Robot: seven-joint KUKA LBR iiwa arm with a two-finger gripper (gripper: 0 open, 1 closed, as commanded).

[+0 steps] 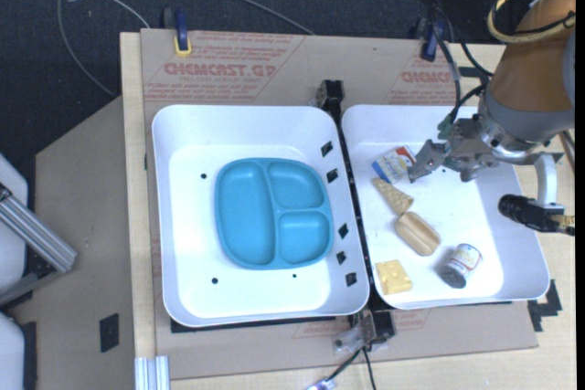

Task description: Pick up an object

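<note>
Objects for picking lay in the right bin [512, 283]: a small packet [393, 165] with blue and red print near the upper left, a pale wedge [391, 195] just below it, a tan bread-like roll [417, 233] lower toward the middle, a yellow block [393, 276] near the front edge, and a small round can [460, 264] tipped on its side to the right of the block. All five lay apart from one another, except that the wedge sat close to the packet.

Over the upper part of that bin hung the tool [428, 162], reaching in from the right, its dark fingers close beside the packet; whether they stood apart or together could not be told.

In the left bin [183, 269] a blue divided plate [272, 212] lay flat near the middle. Both bins rested side by side on the tabletop [228, 59].
</note>
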